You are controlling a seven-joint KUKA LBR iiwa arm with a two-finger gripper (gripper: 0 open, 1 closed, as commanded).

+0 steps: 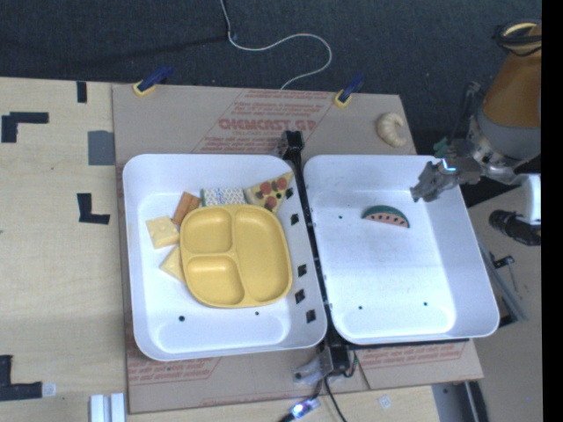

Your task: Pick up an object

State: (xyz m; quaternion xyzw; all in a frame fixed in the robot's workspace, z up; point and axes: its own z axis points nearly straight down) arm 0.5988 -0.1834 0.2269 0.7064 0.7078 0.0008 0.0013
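Observation:
A watermelon slice [387,217], green rind with red flesh, lies in the right bin [396,315] toward its back half. My gripper [429,183] hangs over that bin's back right corner, to the right of and slightly behind the slice, apart from it. The left bin [149,310] holds a yellow divided plate [235,255]. Behind and left of the plate lie a pizza slice [273,190], a patterned piece [220,197], an orange cracker [184,207] and pale cheese pieces [163,231].
A beige lump [393,128] sits on the cardboard behind the right bin. Blue and yellow clamps [154,79] hold the cardboard's back edge. A white cable [281,44] loops across the dark cloth behind. The arm's orange band [519,86] stands at the right.

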